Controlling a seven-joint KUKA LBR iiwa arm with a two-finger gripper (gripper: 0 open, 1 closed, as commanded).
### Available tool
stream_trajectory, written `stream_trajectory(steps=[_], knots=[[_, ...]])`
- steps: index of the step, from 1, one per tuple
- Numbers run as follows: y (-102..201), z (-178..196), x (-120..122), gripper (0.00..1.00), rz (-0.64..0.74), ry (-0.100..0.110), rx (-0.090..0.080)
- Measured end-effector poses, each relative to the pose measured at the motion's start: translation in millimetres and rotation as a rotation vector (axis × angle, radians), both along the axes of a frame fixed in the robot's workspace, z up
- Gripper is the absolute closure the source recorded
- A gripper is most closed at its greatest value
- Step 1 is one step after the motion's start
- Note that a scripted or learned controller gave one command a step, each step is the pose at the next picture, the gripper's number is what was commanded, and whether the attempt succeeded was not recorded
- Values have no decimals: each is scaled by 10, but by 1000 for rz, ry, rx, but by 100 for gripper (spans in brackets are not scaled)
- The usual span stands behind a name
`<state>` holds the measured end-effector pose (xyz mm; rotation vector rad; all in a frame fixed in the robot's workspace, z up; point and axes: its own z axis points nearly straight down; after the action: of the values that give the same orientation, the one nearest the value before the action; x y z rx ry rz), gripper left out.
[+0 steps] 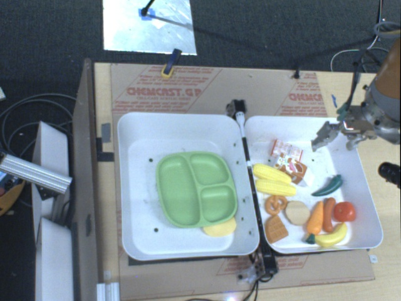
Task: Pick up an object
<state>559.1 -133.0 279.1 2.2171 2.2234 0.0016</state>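
Gripper state cannot be told; rigid, light, slippery corn cob is best gripped across its middle.

A single fixed camera is looking down at a slant from above the bench, standing well back — both white bins are sitting fully in frame. The bench is occupying the centre, with dark floor showing beyond its far edge.

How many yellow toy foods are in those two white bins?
4, perhaps more hidden: corn and another corn stacked mid right bin, a banana at its front, and a yellow piece under the green tray.
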Motion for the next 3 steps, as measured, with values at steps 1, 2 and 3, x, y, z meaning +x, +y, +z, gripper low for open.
stream_trajectory(steps=[1,2,3], knots=[[430,-1313,68,0,5,9,4],[459,-1699,204,0,-1,-22,-4],[430,-1742,238,0,3,-27,-6]])
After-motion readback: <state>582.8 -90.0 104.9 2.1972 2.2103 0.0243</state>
